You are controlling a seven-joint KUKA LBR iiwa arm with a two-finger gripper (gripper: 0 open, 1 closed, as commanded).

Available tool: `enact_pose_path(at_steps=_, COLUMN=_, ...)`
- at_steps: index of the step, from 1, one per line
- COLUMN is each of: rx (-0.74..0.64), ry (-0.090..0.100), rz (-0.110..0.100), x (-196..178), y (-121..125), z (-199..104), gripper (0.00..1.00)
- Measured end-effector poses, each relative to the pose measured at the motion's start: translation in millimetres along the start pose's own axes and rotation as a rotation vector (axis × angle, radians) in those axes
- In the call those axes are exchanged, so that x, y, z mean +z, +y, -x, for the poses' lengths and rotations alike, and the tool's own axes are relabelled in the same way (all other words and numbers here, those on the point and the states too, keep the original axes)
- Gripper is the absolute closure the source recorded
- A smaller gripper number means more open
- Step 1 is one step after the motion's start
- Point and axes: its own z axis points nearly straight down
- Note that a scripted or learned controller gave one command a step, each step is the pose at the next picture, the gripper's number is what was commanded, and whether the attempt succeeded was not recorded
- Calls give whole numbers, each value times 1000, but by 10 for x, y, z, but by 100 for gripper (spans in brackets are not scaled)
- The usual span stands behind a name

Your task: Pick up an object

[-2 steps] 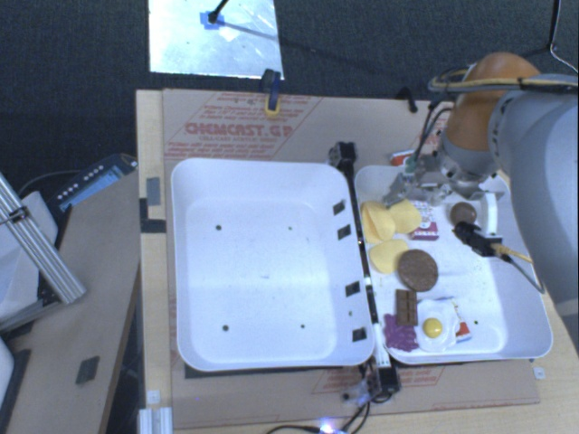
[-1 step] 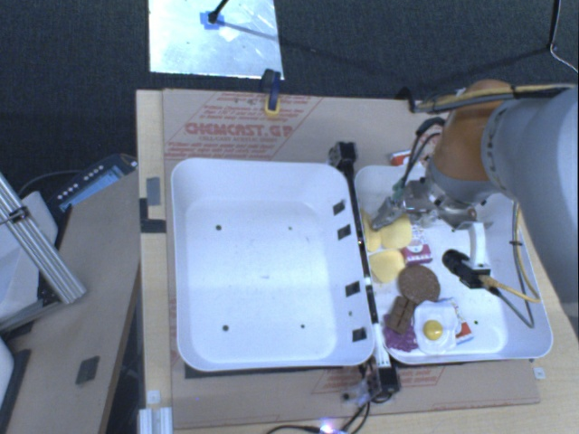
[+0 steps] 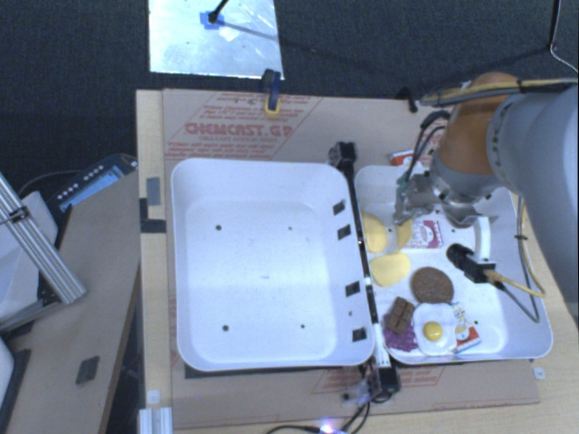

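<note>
My gripper [image 3: 404,213] hangs low over the upper left part of the right bin [image 3: 520,319], reaching down from the grey and orange arm. Just below its tip lie a yellow slice [image 3: 374,233] and a red and white packet [image 3: 425,234]. Further toward the front lie another yellow slice [image 3: 391,268], a round brown patty [image 3: 432,285], a fried egg [image 3: 434,330], a brown chocolate piece [image 3: 399,314] and a purple piece [image 3: 403,338]. Nothing shows as lifted by the gripper.
The left bin [image 3: 262,260] stands beside the right one, split from it by a rim with black clips [image 3: 348,233]. A small red and white packet [image 3: 467,334] lies by the egg. Another red item [image 3: 402,158] sits at the right bin's far edge.
</note>
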Motion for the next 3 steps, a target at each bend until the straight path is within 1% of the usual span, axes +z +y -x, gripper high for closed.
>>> enact_pose_path(at_steps=1, rx=-1, ry=1, rz=1, x=-104, y=9, z=-2, gripper=100)
enact_pose_path(at_steps=2, rx=-9, ry=10, rz=-14, x=-853, y=482, z=-603, gripper=100)
enact_pose_path(at_steps=3, rx=-14, ry=15, rz=-13, x=-1755, y=485, z=-1691, gripper=100)
